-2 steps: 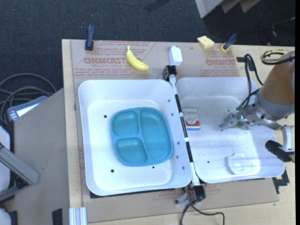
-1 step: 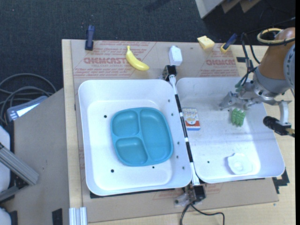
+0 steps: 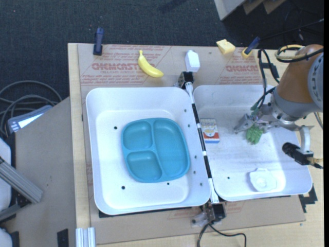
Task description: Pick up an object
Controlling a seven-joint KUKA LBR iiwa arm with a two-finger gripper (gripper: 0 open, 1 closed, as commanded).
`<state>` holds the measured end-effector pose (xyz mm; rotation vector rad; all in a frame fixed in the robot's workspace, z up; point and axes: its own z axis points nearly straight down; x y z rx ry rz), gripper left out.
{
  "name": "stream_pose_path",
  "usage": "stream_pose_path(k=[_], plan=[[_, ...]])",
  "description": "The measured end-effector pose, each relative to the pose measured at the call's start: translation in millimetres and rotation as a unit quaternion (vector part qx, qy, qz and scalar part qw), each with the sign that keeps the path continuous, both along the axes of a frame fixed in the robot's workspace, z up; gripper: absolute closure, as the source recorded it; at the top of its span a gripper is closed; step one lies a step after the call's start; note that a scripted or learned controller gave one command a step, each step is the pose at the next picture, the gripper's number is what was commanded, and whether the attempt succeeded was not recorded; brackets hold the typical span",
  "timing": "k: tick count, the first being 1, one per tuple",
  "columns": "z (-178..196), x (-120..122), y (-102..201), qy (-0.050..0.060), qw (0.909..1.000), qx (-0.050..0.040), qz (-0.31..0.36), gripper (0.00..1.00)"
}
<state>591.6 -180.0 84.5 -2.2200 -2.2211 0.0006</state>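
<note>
So the pincer sits in the right bin, up near its far-right part, with a small green object right at its tips. It looks pinched on the thing, but the fingers are too tiny and blurry for me to tell. Plenty of bare floor toward the bin's near edge. One small carton sits well off to its left by the divider, and one white lid-like piece lies toward the near rim. Left bin: one blue divided plate. On the bench beyond: one banana.
</note>
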Motion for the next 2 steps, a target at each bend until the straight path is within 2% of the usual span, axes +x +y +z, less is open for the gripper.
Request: stream_pose_path(k=[1, 2], plan=[[10, 1, 0, -0.001, 1.0, -0.0005, 0.0, 1.0], [0, 14, 69, 0.0, 1.0, 0.0006, 0.001, 1.0]])
